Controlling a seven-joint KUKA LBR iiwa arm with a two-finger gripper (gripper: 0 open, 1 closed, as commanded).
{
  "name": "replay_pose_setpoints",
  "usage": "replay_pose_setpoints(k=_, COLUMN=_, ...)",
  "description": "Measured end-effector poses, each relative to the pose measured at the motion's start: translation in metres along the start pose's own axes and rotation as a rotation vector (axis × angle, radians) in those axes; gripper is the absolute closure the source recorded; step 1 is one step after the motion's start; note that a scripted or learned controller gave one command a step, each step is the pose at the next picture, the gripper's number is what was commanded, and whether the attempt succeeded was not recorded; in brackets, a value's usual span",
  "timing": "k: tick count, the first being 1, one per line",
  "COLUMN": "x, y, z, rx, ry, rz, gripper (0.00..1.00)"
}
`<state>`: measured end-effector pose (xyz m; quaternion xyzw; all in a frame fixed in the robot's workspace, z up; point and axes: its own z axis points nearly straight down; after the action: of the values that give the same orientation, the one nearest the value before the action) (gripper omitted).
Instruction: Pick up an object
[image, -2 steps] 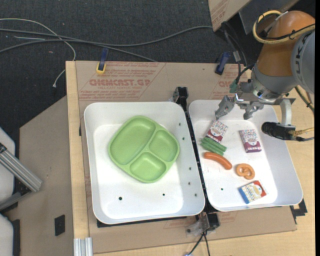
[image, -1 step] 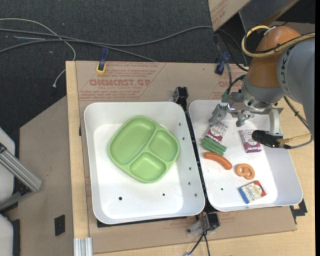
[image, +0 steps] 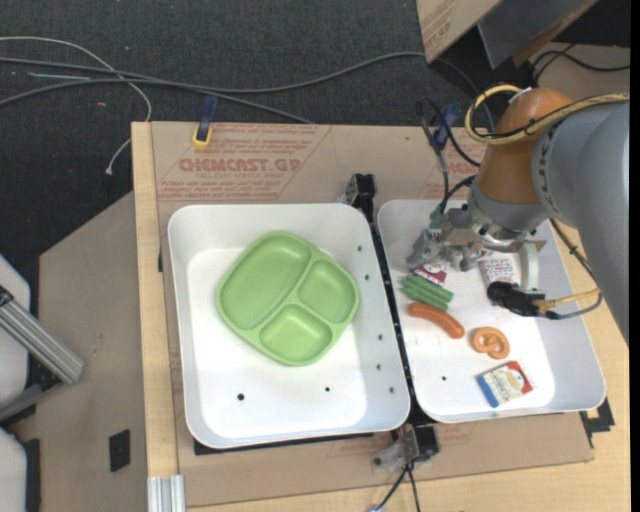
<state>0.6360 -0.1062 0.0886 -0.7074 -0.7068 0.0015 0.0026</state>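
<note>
Bench (image: 150, 300) cardboard-topped; left white bin (image: 190, 300) and right white bin (image: 560, 380) side by side, touching.

green tray (image: 288, 297) fills left bin (image: 190, 235) middle

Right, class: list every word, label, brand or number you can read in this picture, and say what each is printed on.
"CHEMCAST GP": large red print on the brown cardboard sheet under the bins; the last letters are faint.
Smaller red lines beside that print: too blurred to read.
Small blue and red packet in the right bin: print too small to read.
White and red packet by the gripper: unreadable.
</note>
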Motion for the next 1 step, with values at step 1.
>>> replay_pose_setpoints(k=1, x=0.0003, y=0.0001, z=0.0034, rx=-0.002, ry=0.000, rz=0.000, gripper=0.00)
